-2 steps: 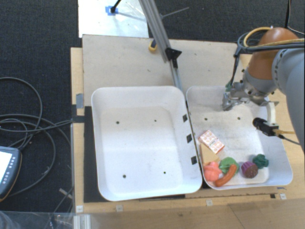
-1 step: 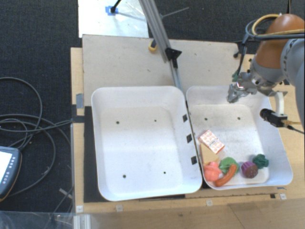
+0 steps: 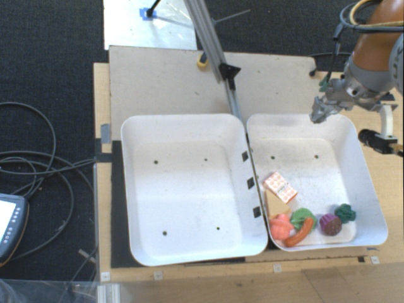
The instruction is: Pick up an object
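Hovering over the right bin's (image 3: 353,137) far rim, gripper (image 3: 320,113) aperture indeterminate, nothing visibly held; recommend descending squarely onto the isolated patterned box (image 3: 280,187).

No legible text, not even on the small patterned box (image 3: 280,187) in the right bin (image 3: 372,188).

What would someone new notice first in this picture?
The cluster of small colourful toys in the right bin, near corner, with a patterned little box just above them. Then the arm's hand at that bin's far rim, well apart from the toys.
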### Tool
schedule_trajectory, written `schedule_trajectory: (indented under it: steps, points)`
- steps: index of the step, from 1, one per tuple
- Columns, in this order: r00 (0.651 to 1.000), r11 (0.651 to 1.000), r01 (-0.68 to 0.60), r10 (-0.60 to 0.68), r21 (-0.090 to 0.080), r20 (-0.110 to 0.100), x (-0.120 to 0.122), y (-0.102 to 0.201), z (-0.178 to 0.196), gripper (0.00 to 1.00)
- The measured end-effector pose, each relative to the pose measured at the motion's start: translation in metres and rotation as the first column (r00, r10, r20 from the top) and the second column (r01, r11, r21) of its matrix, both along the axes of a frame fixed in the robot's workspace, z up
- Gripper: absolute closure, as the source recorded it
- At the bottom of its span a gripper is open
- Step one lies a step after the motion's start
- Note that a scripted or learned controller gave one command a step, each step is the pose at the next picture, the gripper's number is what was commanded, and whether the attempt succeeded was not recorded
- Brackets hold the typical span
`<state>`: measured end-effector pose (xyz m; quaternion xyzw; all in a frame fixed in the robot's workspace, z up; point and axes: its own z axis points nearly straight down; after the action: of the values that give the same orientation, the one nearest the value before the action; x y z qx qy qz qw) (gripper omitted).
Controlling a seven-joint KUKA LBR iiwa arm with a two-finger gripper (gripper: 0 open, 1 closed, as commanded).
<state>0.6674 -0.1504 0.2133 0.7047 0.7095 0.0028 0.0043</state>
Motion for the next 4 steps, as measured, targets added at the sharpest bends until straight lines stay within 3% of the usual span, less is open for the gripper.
schedule_trajectory:
  steps: [1, 4]
  points:
    - [1.000, 1.000, 0.004, -0.004, 0.000, -0.002, 0.000, -0.010, 0.052, 1.00]
    - [1.000, 1.000, -0.004, 0.004, 0.005, -0.010, -0.053, 0.126, 0.064, 1.00]
